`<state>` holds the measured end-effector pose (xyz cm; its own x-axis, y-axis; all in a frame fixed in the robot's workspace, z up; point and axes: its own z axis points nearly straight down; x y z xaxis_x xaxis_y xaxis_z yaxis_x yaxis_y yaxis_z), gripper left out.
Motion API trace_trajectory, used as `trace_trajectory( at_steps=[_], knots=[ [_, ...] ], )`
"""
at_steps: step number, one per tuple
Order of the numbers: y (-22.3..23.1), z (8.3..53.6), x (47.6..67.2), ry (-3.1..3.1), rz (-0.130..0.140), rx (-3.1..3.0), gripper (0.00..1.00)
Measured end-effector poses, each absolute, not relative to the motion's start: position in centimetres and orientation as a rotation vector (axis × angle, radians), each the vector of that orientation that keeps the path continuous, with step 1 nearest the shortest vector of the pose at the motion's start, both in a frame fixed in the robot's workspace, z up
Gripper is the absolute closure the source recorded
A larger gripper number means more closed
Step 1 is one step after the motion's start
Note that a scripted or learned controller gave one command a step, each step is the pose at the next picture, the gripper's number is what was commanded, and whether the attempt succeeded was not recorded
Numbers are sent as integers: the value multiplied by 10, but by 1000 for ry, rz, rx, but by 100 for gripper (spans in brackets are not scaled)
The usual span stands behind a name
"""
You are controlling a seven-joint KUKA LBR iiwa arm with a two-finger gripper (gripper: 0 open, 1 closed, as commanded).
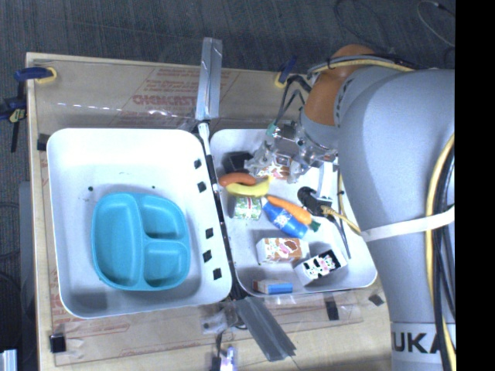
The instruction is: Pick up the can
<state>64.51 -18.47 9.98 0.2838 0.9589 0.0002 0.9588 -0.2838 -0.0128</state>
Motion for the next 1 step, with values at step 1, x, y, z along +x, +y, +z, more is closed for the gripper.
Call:
trace_trajectory(
  at_steps=[1],
  knots=[
    [-182, 112, 648, -1885, 7, -2500, 100]
  ],
)
